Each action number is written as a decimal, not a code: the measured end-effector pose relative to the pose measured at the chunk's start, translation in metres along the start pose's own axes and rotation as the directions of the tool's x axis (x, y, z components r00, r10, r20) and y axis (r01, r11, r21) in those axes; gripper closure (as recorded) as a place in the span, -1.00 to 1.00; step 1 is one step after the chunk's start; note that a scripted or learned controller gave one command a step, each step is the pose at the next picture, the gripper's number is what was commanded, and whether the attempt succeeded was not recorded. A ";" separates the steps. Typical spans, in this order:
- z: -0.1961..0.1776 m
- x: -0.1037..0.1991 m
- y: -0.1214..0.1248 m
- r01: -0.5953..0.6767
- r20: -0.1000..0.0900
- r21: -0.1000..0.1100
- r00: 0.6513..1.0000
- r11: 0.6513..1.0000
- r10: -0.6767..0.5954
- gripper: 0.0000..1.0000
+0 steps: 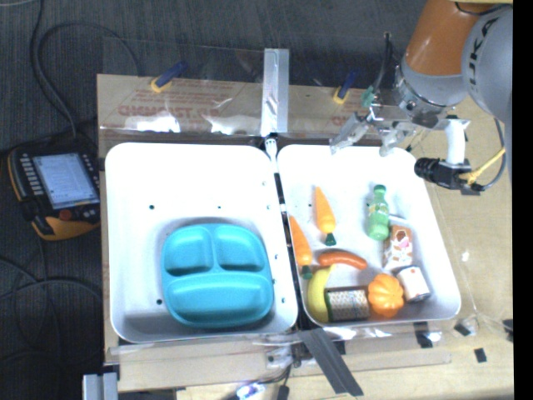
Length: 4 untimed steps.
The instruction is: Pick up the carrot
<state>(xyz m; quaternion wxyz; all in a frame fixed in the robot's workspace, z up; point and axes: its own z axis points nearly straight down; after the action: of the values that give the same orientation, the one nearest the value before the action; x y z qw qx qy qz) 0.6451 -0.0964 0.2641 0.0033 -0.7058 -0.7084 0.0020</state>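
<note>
Orange carrot [324, 212] in right bin [433, 223]

Orange carrot [324, 212] with green tip, green bottle [379, 212], orange pumpkin [386, 295], blue tray [217, 274], white bins [133, 223].

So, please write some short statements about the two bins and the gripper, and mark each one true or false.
1. The blue divided plate lies in the left bin. True.
2. The gripper holds a carrot. False: it hovers open above the far edge of the right bin, with nothing between its fingers.
3. The green bottle lies in the right bin. True.
4. The small orange pumpkin sits on the blue plate. False: it sits in the right bin, near its front edge.
5. A second carrot lies along the right bin's left wall. True.
</note>
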 end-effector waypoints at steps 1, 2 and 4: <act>-0.003 0.006 -0.022 0.086 0.005 0.000 0.996 0.996 -0.086 -1.00; 0.172 -0.010 0.021 0.013 0.005 -0.001 1.000 1.000 -0.013 -1.00; 0.168 -0.005 -0.034 -0.078 -0.001 -0.014 0.997 0.997 0.078 1.00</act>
<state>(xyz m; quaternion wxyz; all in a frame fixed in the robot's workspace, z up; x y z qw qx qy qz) 0.6099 -0.1009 0.0968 -0.0018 -0.7329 -0.6803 -0.0029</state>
